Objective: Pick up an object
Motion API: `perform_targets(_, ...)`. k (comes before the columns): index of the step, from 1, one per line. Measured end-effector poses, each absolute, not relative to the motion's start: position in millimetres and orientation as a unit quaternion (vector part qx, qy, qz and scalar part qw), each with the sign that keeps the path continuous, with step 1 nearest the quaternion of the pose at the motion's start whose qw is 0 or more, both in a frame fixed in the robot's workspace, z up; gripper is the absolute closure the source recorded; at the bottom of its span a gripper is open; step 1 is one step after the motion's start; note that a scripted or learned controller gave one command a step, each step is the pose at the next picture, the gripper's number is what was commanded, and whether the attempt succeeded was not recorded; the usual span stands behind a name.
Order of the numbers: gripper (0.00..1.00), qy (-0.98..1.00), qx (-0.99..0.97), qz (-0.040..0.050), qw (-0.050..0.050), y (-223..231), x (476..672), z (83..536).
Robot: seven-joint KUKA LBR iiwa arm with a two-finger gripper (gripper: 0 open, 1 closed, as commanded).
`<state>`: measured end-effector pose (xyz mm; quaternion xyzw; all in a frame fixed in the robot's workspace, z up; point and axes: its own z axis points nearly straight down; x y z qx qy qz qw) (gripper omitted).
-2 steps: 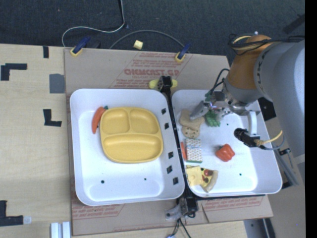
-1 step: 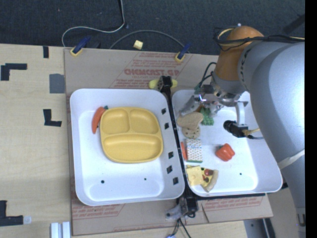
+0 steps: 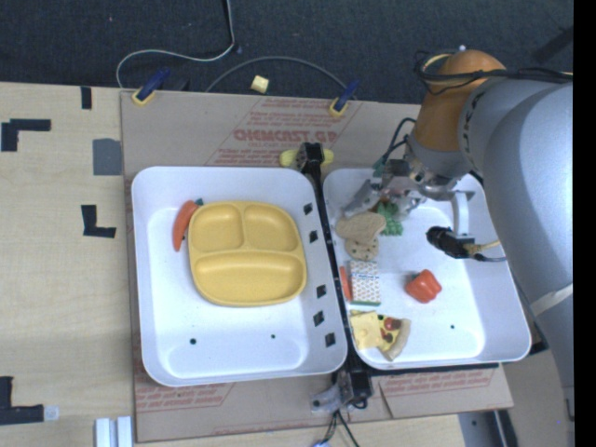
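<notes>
Obs.: You are looking at the arm (image 3: 521, 184) reaching in from the right, with the gripper (image 3: 386, 198) hanging over the far left corner of the right bin (image 3: 466, 315). Whether it is open or closed you cannot tell from this angle, because the wrist hardware is masking it. Nothing is showing as held.

Placement: The gripper is sitting just above two things, a tan bread-like piece (image 3: 361, 233) and a small green piece (image 3: 390, 223) lying just beside it. That position is probably a grasp attempt aimed at this pair, so the task's thing is most likely one of them, lying on the bin floor near the wall shared with the left bin (image 3: 149, 277). Being so close to each other and to the wall, they are leaving little room for a clean closing. Expect a nudge or a double contact.

The cardboard sheet (image 3: 270, 138) under the bins is being pinned by blue clips (image 3: 149, 88) at its far edge, presumably to stop the bins sliding.

Count:
- Bins: two.
- Right bin, five loose things: the tan piece, the green piece, a printed packet (image 3: 364, 283), a red-orange rounded piece (image 3: 423, 287) well apart from the rest, and a pizza-like wedge (image 3: 382, 333) at the near left corner.
- Left bin, two: one yellow divided plate (image 3: 247, 254) with three compartments, and one orange carrot-like piece (image 3: 183, 223) lying against its left rim.
- Blue clips: two.
</notes>
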<state>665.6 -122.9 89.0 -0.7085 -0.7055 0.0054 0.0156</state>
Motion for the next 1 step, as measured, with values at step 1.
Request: perform_targets(1,0.0,-0.707,-0.707,0.005,0.013,-137.7,666.2,88.8)
